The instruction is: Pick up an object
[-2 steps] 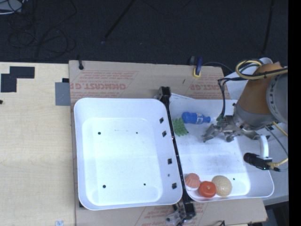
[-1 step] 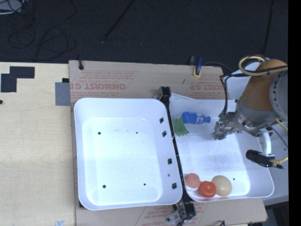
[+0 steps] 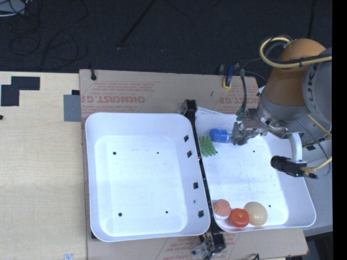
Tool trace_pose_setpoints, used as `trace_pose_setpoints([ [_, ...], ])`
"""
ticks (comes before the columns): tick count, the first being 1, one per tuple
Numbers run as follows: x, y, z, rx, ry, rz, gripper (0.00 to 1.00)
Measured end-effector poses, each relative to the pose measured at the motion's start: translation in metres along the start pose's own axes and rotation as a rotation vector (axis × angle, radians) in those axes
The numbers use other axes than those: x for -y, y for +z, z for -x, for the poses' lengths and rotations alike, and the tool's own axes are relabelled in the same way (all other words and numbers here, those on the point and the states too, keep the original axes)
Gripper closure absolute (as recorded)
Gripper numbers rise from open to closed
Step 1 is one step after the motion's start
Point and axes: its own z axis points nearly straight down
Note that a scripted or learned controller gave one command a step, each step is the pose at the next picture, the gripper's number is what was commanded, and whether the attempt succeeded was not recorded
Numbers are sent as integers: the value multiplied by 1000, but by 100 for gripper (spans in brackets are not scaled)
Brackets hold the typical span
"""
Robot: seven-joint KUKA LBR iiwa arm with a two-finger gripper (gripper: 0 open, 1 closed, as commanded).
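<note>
The gripper (image 3: 237,136) sits low in the right bin (image 3: 282,199) just beside a blue object (image 3: 219,135); whether it grips, I cannot tell.

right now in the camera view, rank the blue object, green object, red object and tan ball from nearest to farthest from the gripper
From the gripper:
1. Blue object, right beside it, to its left.
2. Green object, farther left, by the divider between the bins.
3. Red object and tan ball, both at the right bin's near edge; too close to call.
</note>
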Motion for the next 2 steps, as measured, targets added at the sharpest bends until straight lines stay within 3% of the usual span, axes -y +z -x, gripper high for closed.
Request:
trace_pose_setpoints([
  [1, -51, -10, -61, 2, 1, -1, 100],
  [2, -27, -3, -151, -1, 0, -8, 100],
])
